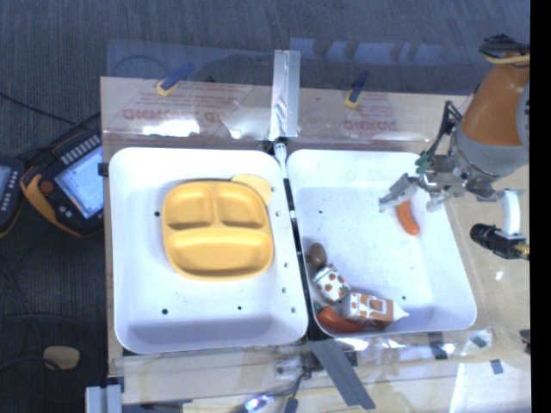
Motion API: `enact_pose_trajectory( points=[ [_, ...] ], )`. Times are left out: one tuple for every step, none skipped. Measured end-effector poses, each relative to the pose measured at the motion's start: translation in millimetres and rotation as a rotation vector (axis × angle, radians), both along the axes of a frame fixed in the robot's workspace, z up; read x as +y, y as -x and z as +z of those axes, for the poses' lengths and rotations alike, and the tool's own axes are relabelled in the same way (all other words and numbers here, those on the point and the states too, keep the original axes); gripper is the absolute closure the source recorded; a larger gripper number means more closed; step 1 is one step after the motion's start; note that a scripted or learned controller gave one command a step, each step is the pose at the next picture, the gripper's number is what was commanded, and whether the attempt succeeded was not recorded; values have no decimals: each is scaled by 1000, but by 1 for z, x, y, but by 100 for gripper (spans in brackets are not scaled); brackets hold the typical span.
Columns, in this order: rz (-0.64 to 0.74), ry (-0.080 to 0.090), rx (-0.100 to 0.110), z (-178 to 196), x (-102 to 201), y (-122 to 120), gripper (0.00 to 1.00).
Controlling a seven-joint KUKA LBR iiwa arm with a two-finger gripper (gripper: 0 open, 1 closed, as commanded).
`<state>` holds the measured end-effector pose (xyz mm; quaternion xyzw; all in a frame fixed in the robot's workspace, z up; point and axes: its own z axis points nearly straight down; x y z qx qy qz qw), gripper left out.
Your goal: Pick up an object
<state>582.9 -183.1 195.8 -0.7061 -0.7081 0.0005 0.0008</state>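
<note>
My gripper (415, 196) hangs over the right part of the right bin (448, 317), its two fingers spread open. A small orange carrot-like piece (409, 219) lies on the bin floor just below and between the fingertips, and neither finger visibly presses on it. Several small items crowd the same bin's near left corner: a brown rounded piece (317, 254), a small patterned can (329, 283), a red-and-white carton (371, 308) and a red piece (337, 321) beneath it.
A yellow divided plate (218, 231) lies in the left bin (138, 317), with a pale yellow piece (251, 181) at its far right corner. A raised rim separates the bins. An orange teach pendant (65, 183) rests left of the bench.
</note>
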Motion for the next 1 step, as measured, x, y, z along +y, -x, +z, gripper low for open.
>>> enact_pose_trajectory(
  points=[
    [359, 1, -2, 13, 28, -2, 0]
  ],
)
